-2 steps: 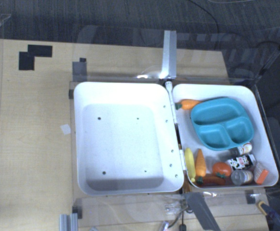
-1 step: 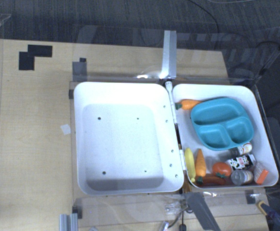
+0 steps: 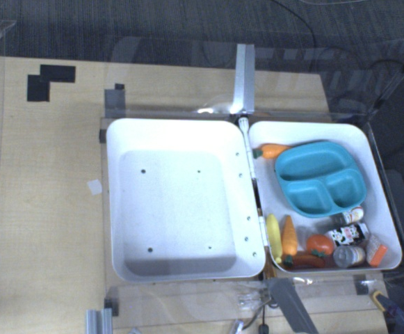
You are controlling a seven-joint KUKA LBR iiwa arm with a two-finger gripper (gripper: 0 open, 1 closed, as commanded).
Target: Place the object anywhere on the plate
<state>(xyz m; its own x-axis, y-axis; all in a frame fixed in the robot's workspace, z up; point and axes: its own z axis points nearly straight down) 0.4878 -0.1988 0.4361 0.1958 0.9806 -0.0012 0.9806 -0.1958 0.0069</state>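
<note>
Whether the hand is spread, pressed together or pinching anything cannot be told from this view.

The bench [image 3: 42, 207] is pale wood and carries two shallow white bins side by side. The left bin [image 3: 177, 200] is bare white inside. The right bin [image 3: 375, 158] holds everything that matters. A blue plate [image 3: 320, 178] with three compartments lies in its far half, with nothing on it.

The task does not say which object is meant, so the candidates are the small items around the plate. An orange toy carrot [image 3: 272, 151] lies just beside the plate's upper left rim. The rest crowd the near edge of the bin:
- a yellow banana-like piece [image 3: 275, 235] beside the bin's left wall
- a second orange piece [image 3: 288, 236] touching it
- a red tomato-like piece [image 3: 320, 243]
- a black-and-white small container [image 3: 348, 234]
- a grey can-like item [image 3: 348, 256]
- a small orange bit [image 3: 375, 255] in the corner

These look like light, stiff plastic toys, probably smooth and apt to slip or roll. The carrot seems easiest. It lies apart from the clutter and could be taken across its thicker middle, though the plate's rim is close. The crowded pieces risk a pinch on two at once.
</note>
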